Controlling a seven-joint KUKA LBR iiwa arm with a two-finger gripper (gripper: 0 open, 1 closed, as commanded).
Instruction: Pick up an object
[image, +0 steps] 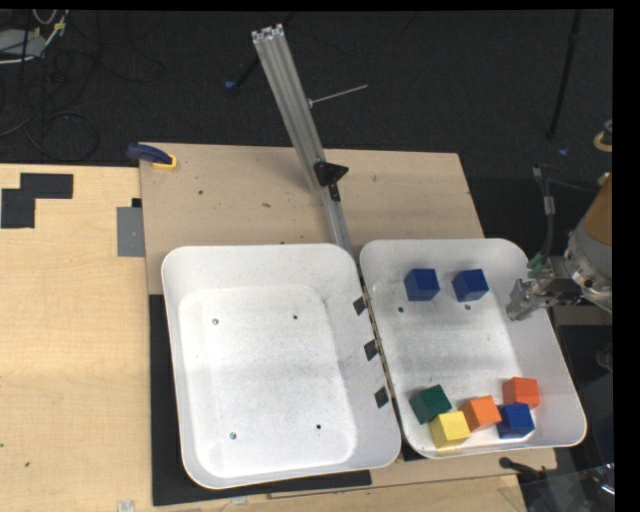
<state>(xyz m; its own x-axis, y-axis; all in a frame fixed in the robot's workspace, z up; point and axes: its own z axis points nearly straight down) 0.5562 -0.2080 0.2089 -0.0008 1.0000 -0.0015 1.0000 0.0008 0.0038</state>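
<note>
The right bin (470, 352) holds several small cubes. Two blue cubes (422, 283) (469, 285) lie side by side near its far edge. At its near right corner sit a green cube (431, 402), a yellow cube (449, 427), an orange cube (482, 411), a red-orange cube (521, 391) and another blue cube (515, 420). My gripper (523, 298) hangs at the bin's right rim, right of the far blue cubes and apart from them. Nothing shows between its tips.
The left bin (270, 360) lies beside the right one, with black clips along the shared rim. A slanted aluminium bar (298, 120) rises behind the bins. A blue and yellow clamp (152, 155) sits at the board's far left corner.
</note>
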